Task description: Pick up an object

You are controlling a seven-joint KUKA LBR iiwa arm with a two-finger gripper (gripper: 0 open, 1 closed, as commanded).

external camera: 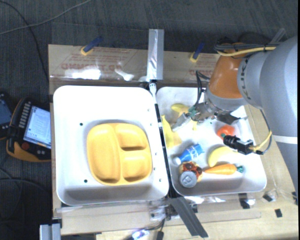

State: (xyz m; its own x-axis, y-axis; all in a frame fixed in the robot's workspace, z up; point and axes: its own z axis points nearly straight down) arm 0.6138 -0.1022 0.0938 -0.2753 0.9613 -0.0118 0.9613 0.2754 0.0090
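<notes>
A jumble of small objects lies in the right bin (255, 181) beneath the robot's hand (182, 121), which reaches down into the bin's upper left part, its slim fingers close together over a yellow banana-like piece (179, 109); whether anything is caught between them cannot be told. Just below the hand lies a small blue-and-white bottle (189, 153), and below that a round grey can (187, 179) and an orange carrot (220, 169). To the hand's right sit a red-orange item (225, 131) and, lower down, a yellow lemon-like fruit (220, 155). Well to the hand's left, the left bin (70, 104) holds a yellow divided tray (120, 151). The grey arm (275, 79) with its orange band (225, 81) enters from the right above the surface (105, 59).
</notes>
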